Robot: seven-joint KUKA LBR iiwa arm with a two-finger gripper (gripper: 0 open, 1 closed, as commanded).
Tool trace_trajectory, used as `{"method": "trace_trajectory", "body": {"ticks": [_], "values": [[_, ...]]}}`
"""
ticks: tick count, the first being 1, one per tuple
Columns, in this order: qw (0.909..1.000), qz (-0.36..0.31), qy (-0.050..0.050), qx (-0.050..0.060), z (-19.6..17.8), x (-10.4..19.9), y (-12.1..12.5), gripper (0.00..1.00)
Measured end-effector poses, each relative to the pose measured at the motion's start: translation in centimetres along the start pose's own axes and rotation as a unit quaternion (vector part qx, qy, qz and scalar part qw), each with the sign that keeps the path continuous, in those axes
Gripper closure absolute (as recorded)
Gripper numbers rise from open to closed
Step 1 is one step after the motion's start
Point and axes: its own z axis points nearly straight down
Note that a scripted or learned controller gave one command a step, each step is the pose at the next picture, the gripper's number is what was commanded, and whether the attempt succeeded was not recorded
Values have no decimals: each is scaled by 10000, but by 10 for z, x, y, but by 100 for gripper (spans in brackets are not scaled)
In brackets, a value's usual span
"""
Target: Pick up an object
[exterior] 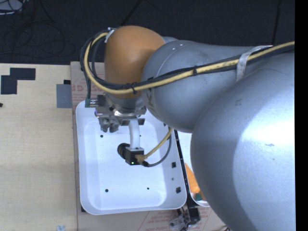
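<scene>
Claw [109, 125] hangs low over the far end of the left bin [122, 196]; whether it is spread or pressed together, I cannot tell. An orange object [192, 179] lies in the right bin [201, 203], largely hidden by the arm.

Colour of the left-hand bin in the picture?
The left-hand bin is plain white, with a few small dark dots on its floor. Camera view shows it best.
</scene>
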Motion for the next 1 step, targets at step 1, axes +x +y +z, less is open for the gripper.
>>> {"method": "trace_trajectory", "body": {"ticks": [1], "values": [[10000, -5, 6, -43, -24, 0, 64, 100]]}}
